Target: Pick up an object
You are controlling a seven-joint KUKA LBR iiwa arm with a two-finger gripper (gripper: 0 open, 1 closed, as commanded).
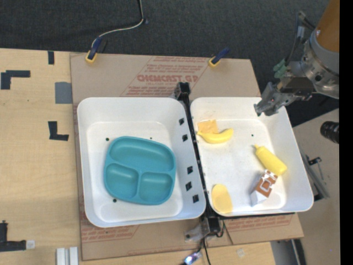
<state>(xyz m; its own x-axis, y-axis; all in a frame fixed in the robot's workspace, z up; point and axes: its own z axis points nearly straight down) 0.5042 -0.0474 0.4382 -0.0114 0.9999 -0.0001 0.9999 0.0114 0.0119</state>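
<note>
We see the gripper (268,105) above the right bin's (295,142) far corner (finger state unclear), bare floor beneath.

Right bin's (292,142) middle lies open between banana (216,136) and mustard bottle (271,160).

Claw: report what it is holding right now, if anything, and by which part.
Nothing is held. The claw hangs above the right bin's upper right corner with nothing between its tips. The banana and the mustard bottle lie in that bin, apart from it.
</note>
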